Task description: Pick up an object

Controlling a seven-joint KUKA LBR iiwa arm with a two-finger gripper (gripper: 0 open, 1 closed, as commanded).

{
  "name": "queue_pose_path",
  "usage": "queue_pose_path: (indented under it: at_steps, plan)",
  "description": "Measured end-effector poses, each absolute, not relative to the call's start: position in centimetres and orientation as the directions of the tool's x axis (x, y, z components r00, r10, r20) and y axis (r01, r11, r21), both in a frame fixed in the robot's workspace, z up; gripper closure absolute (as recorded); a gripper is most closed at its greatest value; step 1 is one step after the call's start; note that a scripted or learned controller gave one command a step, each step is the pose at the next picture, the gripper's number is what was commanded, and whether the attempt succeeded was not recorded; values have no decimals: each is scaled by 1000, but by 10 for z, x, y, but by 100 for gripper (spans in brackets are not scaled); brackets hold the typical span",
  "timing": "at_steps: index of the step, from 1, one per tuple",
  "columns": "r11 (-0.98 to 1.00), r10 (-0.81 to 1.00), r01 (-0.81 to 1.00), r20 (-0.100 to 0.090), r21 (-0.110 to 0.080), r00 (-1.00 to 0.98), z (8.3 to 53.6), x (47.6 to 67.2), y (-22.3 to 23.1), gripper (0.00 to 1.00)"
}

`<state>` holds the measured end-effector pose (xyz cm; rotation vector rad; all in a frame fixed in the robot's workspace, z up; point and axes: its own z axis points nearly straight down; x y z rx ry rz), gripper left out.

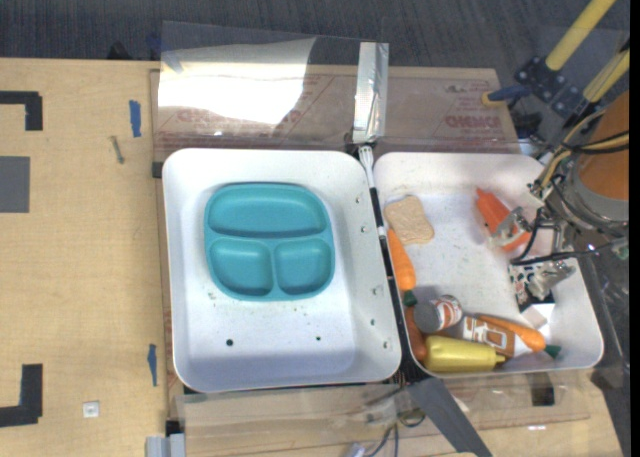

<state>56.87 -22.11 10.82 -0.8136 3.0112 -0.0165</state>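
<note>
Two white bins side by side on the bench.

Right bin (570, 350), near edge: one yellow bottle (462, 352) lying on its side; just behind it one brown bottle with a grey cap (462, 321), also on its side; one carrot (527, 336) with green tip at the near right corner, touching the brown bottle's base. Count so far: two bottles, one carrot.

Along the left wall of that bin: a second carrot (401, 259), lengthwise, its far end touching one slice of bread (410, 219). Total carrots: two. Bread: one.

Far right part of the bin: one orange-red object (492, 210), type not resolvable, lying beside the gripper.

Left bin (190, 275): one teal divided plate (268, 239) with three compartments, centred, slightly toward the far side.

Arm enters from the right; orange band (610, 173) visible at the frame edge. Gripper (535, 267) hangs low over the right side of the right bin, wrist cables around it. Finger state: cannot tell, the tips are lost in clutter. No object seen between them.
</note>
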Motion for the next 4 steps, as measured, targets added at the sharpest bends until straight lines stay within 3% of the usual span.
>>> queue_pose_path:
  at_steps: [1, 2, 3, 4]
  plan:
    - [857, -516, -515, -28, -24, -856, 109, 566, -220, 0]
    - [772, -636, -635, -14, -30, -772, 108, 585, -210, 0]
    - [798, -602, -601, -26, -43, -798, 110, 580, -207, 0]
    - [810, -587, -586, -37, -38, -809, 110, 570, -221, 0]
